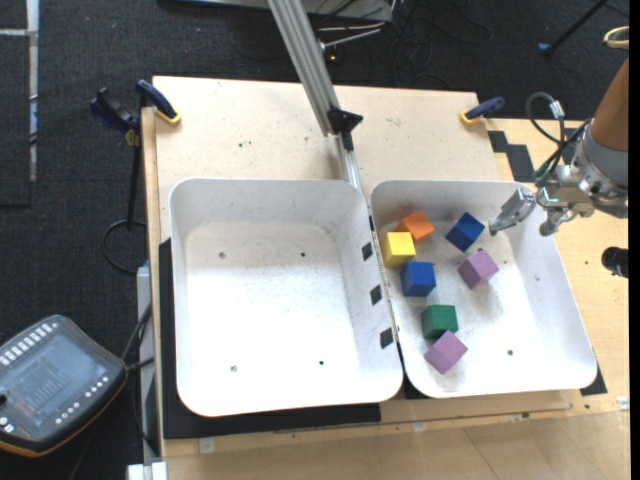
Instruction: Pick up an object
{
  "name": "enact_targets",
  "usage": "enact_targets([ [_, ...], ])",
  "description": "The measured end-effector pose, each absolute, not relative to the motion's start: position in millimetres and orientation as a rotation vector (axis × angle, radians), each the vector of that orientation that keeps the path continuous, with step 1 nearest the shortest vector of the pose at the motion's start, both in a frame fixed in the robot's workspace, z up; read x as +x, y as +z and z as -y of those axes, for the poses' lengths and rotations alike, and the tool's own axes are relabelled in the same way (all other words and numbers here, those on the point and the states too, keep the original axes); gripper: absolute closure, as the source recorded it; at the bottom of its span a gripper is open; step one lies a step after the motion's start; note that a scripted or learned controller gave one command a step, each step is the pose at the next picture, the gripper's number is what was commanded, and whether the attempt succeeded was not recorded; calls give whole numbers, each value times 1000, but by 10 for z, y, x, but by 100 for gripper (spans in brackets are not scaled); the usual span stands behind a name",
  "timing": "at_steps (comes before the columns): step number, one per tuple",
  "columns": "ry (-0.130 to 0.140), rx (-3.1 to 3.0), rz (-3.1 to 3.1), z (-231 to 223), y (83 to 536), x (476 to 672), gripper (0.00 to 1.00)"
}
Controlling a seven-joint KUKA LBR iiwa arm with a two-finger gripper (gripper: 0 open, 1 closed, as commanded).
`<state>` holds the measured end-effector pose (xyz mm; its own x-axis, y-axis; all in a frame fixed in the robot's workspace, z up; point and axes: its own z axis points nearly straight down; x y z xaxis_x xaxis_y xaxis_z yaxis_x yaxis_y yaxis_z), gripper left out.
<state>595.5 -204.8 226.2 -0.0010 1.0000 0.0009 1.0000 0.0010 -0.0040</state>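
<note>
Fingers (pixel 512 213) spread (nothing between) above right bin (pixel 560 298)

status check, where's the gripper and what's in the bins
Two-finger gripper open, nothing between its fingers, over right white bin near its top right rim. Small blue cube nearest. Seven coloured blocks loose in that bin. Nothing blocking.

The bench (pixel 300 133) was a flat, pale board with tiny dark specks on it. Two shallow white bins sat on it side by side, touching in the middle. The left bin (pixel 190 298) was the wider one. The right bin (pixel 560 318) had small colored blocks inside. A blue clamp with a yellow tip (pixel 158 103) gripped the far left corner of the board. Another clamp (pixel 482 110) gripped the far right corner. A grey metal pole (pixel 305 53) stood slanted at the back, between the bins.
</note>
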Motion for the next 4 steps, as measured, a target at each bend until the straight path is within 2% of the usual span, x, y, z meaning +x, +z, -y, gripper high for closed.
enact_targets([
  [1,1,-2219,2225,2046,2289,5965,0],
  [2,4,-2215,2222,1946,1793,5972,0],
  [4,-1,-2222,2220,2021,945,5977,0],
])
